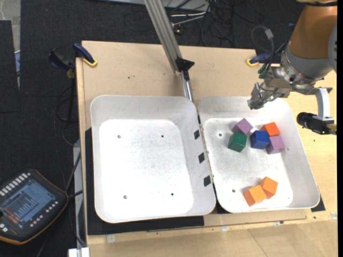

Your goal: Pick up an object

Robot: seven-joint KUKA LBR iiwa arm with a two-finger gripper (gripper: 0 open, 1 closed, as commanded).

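The right bin [300, 189] holds several small blocks. A purple block [243, 126], a green block [238, 141], a blue block [260, 138], an orange block [271, 128] and a second purple block [276, 144] cluster near its far side. Two more orange blocks [253, 195] [269, 186] lie together near its front edge. My gripper [258, 101] hangs over the bin's far rim, above and slightly right of the cluster, with nothing seen in it.
The left bin [102, 143] lies beside the right one. A slanted metal pole [169, 42] reaches down to the bins' far junction. Blue-and-yellow clamps [86, 55] [256, 61] sit at the board's far corners. A teach pendant [27, 202] rests at lower left.
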